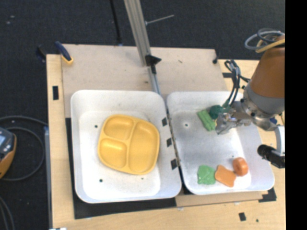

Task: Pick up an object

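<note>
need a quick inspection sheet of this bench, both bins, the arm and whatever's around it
surface: tan bench bearing two white bins, left bin and right bin, side by side.
job's things: in the right bin, a green block near the far side by the hand; a light green piece, an orange piece and an orange-red piece near the front edge.
clutter: yellow divided plate in the left bin.
grippers: hand low over the right bin beside the green block; nothing seen held.
cables: dark cables along the arm; black cable on the floor at left.
surroundings: aluminium post behind the bins; dark floor.
</note>
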Available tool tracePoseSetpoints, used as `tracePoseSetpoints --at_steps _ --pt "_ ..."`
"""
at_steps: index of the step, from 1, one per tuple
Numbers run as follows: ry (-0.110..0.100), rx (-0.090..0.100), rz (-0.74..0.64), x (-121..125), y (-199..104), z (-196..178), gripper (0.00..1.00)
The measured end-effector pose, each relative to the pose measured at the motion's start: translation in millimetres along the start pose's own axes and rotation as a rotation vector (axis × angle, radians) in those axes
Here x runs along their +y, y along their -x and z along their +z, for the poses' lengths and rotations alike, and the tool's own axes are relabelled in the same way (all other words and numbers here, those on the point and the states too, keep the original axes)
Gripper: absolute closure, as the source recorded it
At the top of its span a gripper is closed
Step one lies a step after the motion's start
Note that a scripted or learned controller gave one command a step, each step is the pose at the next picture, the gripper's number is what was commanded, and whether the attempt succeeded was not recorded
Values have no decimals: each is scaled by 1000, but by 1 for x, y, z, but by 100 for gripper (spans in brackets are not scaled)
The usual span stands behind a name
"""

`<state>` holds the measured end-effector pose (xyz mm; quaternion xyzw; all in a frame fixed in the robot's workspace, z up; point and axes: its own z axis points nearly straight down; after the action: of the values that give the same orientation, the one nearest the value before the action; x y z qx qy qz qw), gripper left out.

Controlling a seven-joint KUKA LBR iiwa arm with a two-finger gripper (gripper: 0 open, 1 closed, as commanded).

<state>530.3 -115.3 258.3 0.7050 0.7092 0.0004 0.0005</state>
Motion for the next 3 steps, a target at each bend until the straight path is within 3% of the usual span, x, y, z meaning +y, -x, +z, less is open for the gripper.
tracePoseSetpoints --at_steps 2,3 --pt "0 1 0 -13 -102 -2 100" --pt "-2 1 -1 -13 -152 14 100"
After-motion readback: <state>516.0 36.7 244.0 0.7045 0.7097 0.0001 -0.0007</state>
